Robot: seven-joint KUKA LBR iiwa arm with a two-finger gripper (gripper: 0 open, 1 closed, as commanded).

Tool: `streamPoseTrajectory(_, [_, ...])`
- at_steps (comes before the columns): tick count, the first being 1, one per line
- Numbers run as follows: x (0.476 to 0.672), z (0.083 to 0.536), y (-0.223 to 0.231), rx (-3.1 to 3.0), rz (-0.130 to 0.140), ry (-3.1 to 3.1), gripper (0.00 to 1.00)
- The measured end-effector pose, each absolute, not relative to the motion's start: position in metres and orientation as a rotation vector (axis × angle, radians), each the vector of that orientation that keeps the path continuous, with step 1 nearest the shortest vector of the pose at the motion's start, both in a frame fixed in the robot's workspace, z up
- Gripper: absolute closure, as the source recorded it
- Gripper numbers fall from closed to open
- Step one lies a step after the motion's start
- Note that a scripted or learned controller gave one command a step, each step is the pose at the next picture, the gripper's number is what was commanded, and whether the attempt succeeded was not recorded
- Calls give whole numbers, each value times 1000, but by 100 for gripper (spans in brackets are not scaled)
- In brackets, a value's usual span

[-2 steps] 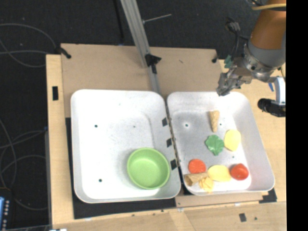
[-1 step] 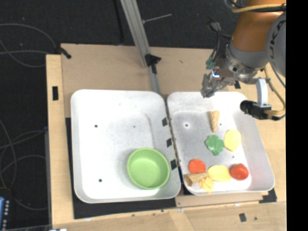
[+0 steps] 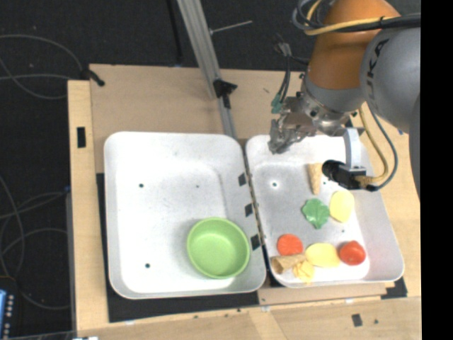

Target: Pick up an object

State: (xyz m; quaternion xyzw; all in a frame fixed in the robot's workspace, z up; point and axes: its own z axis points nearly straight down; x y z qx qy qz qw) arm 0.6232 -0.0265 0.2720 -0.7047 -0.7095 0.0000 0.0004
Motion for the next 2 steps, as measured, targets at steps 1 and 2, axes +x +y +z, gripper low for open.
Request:
streamPoseTrajectory(1, [606, 257, 22, -2214, 1, -2228, 100])
streamPoseTrajectory(2, [604, 256, 72, -2212, -3, -2230, 100])
